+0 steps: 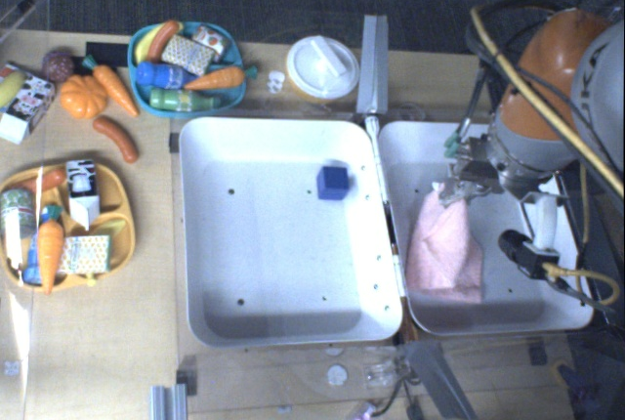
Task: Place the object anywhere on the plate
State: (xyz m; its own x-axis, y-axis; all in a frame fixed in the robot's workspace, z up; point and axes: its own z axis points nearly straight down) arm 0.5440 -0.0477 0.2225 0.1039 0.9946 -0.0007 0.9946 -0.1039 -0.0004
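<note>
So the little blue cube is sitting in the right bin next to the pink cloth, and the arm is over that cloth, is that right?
Not quite. The camera view shows the blue cube alone in the left bin. The pink cloth lies in the right bin, and the gripper is indeed over the cloth's upper end.
</note>
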